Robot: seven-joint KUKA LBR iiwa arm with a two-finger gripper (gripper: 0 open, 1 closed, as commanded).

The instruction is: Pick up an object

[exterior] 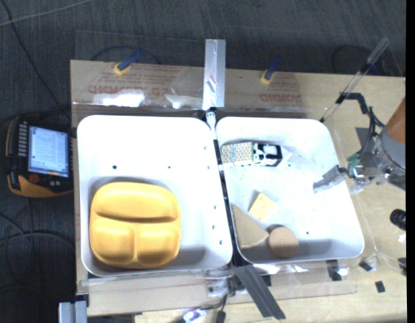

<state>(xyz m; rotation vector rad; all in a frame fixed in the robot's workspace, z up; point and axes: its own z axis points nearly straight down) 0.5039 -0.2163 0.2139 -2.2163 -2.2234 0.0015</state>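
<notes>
My gripper (327,180) hangs over the right side of the right bin (342,210), reaching in from the arm at the right edge; nothing shows in its grasp. In that bin a pale yellow wedge (261,206) lies near the middle. A brown cone-shaped piece (249,231) and a tan round ball (283,241) rest at the front wall. A flat patterned packet (251,153) with a black-and-white end lies at the back left. The gripper is to the right of all of these, apart from them. A large yellow moulded block (134,223) fills the front of the left bin (146,140).
A metal divider post (214,79) stands behind the seam between the bins. A handheld pendant with a lit screen (42,157) lies left of the bench. Cables and brackets (365,113) crowd the bench right of the right bin.
</notes>
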